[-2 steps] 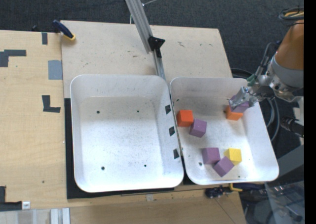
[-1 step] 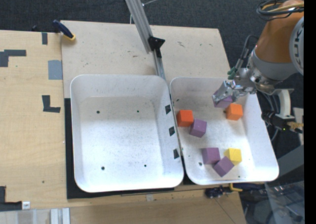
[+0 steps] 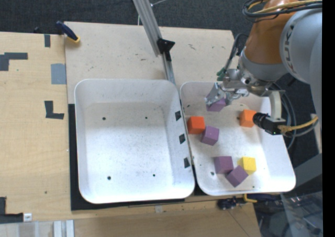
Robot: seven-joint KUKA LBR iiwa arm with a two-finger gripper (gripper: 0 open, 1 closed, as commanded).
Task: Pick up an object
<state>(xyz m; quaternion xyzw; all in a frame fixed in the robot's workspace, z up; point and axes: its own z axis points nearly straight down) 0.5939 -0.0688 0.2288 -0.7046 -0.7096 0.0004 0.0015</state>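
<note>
Camera view: over the right-hand shallow white bin (image 3: 272, 178), the grey arm's tool (image 3: 219, 98) closes on a small purple cube (image 3: 216, 105) near the bin's far edge, its fingers on either side. Two orange cubes (image 3: 197, 124) lie nearby on the bin floor.

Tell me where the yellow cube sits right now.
The yellow cube lies in the right bin, toward its near right corner, with two purple cubes at its left: one beside it, another just below.
</note>
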